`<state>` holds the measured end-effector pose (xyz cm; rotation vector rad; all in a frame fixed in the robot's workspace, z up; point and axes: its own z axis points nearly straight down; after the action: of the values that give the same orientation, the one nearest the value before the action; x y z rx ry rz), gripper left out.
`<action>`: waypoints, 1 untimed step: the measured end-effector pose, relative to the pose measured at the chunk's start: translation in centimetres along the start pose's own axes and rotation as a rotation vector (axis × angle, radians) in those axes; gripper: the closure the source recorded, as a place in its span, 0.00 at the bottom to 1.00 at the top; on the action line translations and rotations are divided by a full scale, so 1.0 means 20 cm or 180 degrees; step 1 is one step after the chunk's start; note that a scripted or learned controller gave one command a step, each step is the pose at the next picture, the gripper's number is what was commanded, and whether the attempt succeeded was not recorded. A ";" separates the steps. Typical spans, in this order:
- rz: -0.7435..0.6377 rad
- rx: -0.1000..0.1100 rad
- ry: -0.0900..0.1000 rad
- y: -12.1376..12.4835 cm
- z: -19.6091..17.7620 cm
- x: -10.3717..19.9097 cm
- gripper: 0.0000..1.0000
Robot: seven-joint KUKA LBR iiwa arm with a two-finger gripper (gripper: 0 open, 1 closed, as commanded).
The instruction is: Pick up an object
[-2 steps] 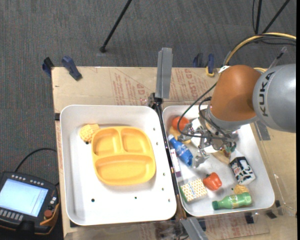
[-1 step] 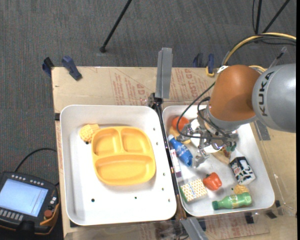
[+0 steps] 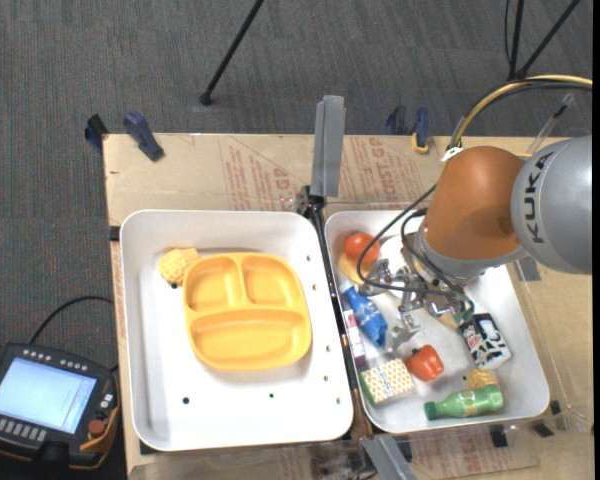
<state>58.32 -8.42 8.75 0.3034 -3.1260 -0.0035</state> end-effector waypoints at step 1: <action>-0.0003 0.0006 -0.0014 0.00 -0.05 -0.01 1.00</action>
<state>58.51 -8.42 9.84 0.3054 -3.1304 -0.0013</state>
